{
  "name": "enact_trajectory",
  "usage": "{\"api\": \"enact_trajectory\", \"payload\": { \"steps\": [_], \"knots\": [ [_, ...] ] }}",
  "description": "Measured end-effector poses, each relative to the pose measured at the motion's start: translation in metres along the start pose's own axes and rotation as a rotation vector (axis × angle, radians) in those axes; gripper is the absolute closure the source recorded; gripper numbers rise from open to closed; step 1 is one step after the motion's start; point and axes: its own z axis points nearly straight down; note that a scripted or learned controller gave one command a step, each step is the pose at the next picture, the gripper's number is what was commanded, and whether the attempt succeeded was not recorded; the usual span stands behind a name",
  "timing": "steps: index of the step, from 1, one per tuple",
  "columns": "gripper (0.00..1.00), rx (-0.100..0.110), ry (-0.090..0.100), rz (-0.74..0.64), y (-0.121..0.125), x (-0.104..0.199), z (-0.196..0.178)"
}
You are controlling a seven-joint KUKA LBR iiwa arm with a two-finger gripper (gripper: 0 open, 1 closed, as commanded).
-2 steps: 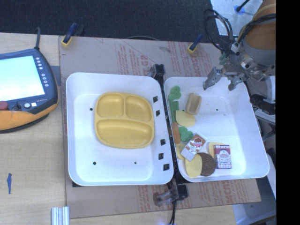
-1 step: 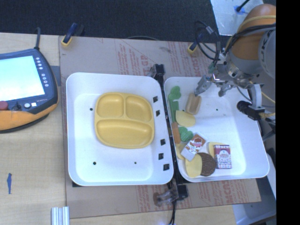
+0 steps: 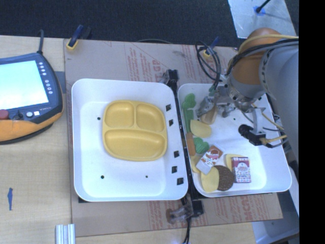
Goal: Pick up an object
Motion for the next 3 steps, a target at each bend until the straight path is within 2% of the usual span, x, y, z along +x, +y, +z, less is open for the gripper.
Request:
{"api": "enact_trajectory", "payload": {
  "steps": [1,2,3],
  "knots": [
    [0.0,-0.004,-0.001,-0.001,-0.01,0.022,-0.004],
    [0.0,-0.009,-0.001,0.001,0.01,0.023,-0.005],
    [1.0,-0.005,-0.001,-0.001,0.01,0.022,-0.014]
  ]
}}
